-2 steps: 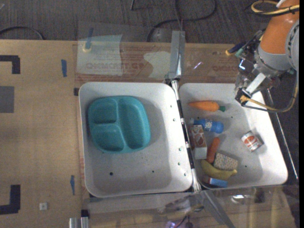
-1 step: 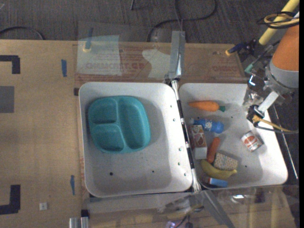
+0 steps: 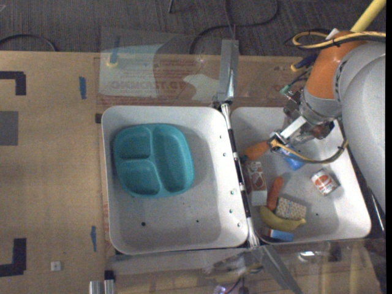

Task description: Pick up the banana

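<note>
We see the banana (image 3: 280,218) lying in the right bin (image 3: 349,219), near that bin's lower-left corner as the view shows it, touching a tan cracker (image 3: 290,208). A blue block (image 3: 282,235) lies just below it. The pincer (image 3: 286,144) hangs over the bin's upper middle, well apart from the banana; we cannot tell whether it is open or closed. A small can (image 3: 324,182) lies toward the bin's right side.

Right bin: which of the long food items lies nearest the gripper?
The orange carrot-shaped piece, right beside the gripper. The red sausage-shaped piece and the yellow banana lie farther off, lower in the view.
</note>
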Available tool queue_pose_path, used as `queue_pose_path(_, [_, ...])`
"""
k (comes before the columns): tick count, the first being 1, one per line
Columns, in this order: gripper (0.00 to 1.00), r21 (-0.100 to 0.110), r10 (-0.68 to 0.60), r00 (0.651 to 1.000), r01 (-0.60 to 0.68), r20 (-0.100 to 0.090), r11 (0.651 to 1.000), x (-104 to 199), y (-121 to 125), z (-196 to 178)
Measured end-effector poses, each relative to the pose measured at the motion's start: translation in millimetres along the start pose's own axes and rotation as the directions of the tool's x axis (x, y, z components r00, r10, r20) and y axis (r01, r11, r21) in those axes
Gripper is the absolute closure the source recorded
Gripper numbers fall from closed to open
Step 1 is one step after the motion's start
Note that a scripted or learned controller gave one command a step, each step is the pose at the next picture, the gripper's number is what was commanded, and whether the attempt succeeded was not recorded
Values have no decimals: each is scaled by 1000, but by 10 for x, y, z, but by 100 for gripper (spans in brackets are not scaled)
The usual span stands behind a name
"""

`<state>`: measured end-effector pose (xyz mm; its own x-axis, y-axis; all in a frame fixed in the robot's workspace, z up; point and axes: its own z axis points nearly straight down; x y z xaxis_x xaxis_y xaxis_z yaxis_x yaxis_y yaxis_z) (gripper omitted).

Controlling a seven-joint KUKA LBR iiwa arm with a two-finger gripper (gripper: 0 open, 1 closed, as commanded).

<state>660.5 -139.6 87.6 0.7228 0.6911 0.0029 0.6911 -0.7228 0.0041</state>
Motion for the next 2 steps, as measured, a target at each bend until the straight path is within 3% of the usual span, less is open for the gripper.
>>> queue_pose_path(1, [100,8,212,977,-212,5,977,-287,-490,-172])
queue_pose_path(2, [0,7,214,977,-214,5,977,-293,-485,-172])
